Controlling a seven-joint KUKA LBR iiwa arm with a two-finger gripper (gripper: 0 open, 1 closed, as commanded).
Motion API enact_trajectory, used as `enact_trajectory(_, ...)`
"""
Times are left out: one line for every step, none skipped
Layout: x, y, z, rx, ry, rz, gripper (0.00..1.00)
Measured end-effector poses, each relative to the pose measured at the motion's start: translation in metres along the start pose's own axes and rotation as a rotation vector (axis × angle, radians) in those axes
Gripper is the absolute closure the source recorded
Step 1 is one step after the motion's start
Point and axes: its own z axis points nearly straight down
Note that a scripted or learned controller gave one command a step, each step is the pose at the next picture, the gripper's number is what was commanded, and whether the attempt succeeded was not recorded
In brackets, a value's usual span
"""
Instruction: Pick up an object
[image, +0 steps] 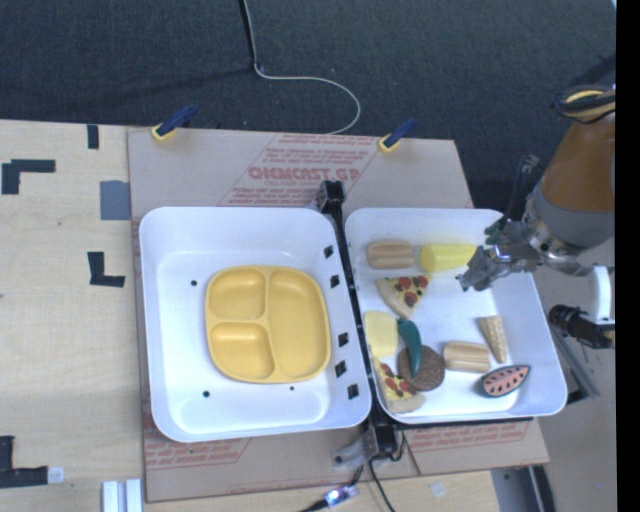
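**Claw low over the right bin's far side, carrying nothing you can see**

Start at your left: the left bin (160, 300) holds one thing — a yellow plate (268, 323) with three compartments, lying flat near the middle. Both bins sit on a cardboard sheet (290, 170), which two clips hold down at its far edge.

Cross the black divider into the right bin (540, 395), where all the toy food lies. Along the far side you have a hot dog (390, 254) and, just beside it to the right, a yellow block (447, 257). Below them sits a pizza slice (404, 291). Nearer the divider a pale cheese piece (380, 332) lies touching a green pepper (410, 343), which rests on a brown cookie (424, 368); a second pizza slice (394, 388) lies at the near edge, partly under the cookie. Further right you see a bread stick (466, 356), a cone (492, 337) and a watermelon slice (503, 380) near the bin's near right corner.

The gripper (478, 275) hangs just right of the yellow block, its dark fingers pointing left and down — nothing shows between them, but you cannot tell from this angle whether they are spread or closed. The arm (580, 190) enters from the right edge.
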Motion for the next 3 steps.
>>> enact_trajectory(0.034, -0.035, 0.005, 0.0, 0.0, 0.0, 1.0)
enact_trajectory(0.067, -0.062, 0.0, 0.0, 0.0, -0.001, 1.0)
enact_trajectory(0.093, -0.062, -0.007, -0.003, 0.0, -0.002, 1.0)
